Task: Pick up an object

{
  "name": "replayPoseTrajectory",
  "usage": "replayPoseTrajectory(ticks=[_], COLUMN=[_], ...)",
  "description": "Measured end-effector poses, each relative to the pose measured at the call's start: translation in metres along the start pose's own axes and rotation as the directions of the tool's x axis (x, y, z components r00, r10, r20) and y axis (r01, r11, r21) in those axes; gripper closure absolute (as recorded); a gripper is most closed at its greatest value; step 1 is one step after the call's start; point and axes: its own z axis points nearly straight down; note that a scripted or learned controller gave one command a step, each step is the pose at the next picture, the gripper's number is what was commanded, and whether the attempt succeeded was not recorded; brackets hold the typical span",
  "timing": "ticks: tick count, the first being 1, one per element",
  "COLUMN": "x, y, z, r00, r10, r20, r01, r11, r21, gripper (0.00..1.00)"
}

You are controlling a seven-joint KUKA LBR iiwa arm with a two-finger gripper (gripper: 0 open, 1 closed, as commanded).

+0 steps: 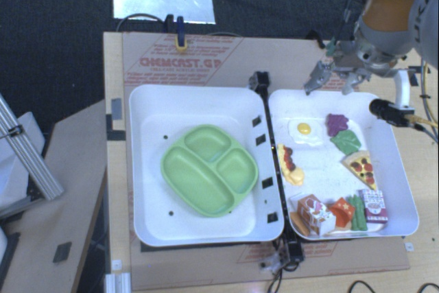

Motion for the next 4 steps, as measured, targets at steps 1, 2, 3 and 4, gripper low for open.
replayPoseTrajectory(ticks=[1,2,3,4], x=[0.000,-0.002,0.000,-0.005], y=[0.002,0.004,0.006,0.005], z=[-0.008,0.033,0.096,0.157], r00=[1.000,1.000,1.000,1.000], r10=[-0.002,0.000,0.001,0.002], r20=[0.001,0.001,0.000,0.001], r01=[0.002,0.000,-0.001,-0.002], r11=[1.000,1.000,1.000,1.000], r21=[-0.012,-0.011,-0.008,-0.008], gripper=[0.00,0.00,0.00,0.00])
